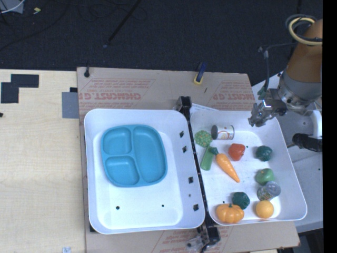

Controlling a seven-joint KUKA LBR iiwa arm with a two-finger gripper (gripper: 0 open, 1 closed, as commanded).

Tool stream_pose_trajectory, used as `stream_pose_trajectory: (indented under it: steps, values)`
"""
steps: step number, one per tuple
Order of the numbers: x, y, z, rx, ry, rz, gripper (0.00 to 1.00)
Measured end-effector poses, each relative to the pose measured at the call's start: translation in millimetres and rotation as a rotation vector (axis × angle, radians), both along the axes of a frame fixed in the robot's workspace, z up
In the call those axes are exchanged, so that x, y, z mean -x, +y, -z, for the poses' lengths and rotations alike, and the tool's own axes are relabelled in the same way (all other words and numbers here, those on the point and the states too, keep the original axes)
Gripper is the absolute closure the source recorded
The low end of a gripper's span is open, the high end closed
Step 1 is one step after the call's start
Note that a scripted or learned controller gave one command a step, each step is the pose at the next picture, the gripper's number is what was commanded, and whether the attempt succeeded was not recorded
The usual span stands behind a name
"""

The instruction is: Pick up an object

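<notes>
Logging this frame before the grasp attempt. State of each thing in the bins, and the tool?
tool: above right bin's far edge, holding nothing
small can: lying on its side
carrot: lying flat, angled
silver can: upright, lid up
pumpkin: upright
blue divided plate: flat in left bin

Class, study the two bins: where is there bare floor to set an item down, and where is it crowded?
Left bin: a bare strip runs below the blue divided plate to the near wall. Right bin: only a small gap between carrot and red pepper; its near right corner is crowded.
</notes>
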State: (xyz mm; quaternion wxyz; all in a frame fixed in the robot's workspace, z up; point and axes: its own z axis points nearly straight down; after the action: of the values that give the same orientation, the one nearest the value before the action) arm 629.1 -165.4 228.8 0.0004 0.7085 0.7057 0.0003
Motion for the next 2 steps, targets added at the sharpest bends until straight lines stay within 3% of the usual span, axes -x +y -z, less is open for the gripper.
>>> stream_pose_trajectory:
  steps: [2]
  values:
    - [76.1,53.0,4.6,-0.002,0.008,-0.006,1.0]
